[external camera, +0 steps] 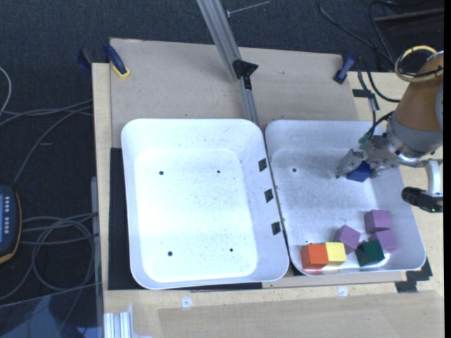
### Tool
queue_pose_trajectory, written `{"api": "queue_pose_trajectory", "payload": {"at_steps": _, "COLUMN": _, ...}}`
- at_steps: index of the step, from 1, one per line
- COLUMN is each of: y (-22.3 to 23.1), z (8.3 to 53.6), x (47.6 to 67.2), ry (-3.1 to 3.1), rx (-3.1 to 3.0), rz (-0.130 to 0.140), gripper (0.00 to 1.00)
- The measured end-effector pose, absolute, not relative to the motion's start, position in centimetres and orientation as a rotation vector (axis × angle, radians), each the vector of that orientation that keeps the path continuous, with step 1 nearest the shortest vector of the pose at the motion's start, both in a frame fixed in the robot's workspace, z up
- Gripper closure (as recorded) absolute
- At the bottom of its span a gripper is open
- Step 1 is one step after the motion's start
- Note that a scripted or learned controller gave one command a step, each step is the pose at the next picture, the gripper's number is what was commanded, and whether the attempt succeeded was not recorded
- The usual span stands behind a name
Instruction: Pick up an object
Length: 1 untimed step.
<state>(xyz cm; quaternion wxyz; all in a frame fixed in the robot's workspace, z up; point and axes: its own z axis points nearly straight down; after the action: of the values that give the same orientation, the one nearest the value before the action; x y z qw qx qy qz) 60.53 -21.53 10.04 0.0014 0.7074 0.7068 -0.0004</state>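
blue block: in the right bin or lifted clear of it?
Cannot tell. The blue block sits right at the gripper, over the right bin's upper area; the slanted overhead view doesn't show whether it rests on the floor or is raised.

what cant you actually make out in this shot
- Claw, camera view: small; whether it grips the blue object is unclear.
- Blue object: partly covered by the claw, shape unclear.
- Green block: crowded among the corner blocks of the right bin, underside hidden.

Bright, even light falls from overhead. The left bin [194,203] glares nearly pure white across its floor, washing out detail. Shadows are soft and short. The picture is slightly grainy and soft, and the dark floor [49,20] stays dim.
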Motion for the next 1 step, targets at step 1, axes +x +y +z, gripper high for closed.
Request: {"api": "queue_pose_trajectory", "payload": {"at_steps": 1, "y": -21.39, "z": 11.16, "x": 60.59, "ry": 2.220, "rx": 2.218, "rz": 0.003, "gripper": 1.00}}
